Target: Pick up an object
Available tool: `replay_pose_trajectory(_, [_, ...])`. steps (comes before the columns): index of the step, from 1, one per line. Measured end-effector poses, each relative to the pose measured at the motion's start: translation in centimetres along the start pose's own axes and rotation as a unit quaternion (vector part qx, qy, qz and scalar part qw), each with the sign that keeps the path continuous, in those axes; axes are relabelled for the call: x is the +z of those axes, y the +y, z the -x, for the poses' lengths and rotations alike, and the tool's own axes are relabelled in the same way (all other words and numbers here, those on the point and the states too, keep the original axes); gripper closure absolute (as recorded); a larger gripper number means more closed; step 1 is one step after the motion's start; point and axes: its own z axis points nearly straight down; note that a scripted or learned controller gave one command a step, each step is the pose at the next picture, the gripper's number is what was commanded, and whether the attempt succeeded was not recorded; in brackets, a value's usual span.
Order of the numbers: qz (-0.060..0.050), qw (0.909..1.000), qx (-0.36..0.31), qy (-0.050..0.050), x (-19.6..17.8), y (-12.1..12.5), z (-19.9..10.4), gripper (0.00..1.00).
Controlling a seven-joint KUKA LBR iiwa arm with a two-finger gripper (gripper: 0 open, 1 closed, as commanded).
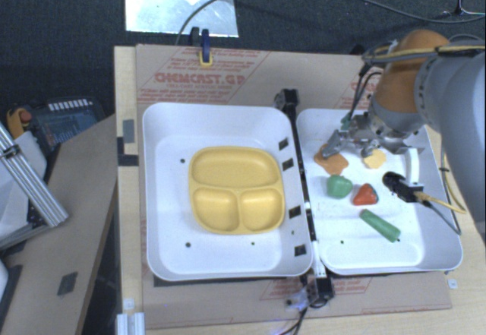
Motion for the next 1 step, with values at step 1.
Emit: replay_pose_trajectory(1, [0.003,1.0,0.0,0.0,-1.4,0.22,-0.01,1.0])
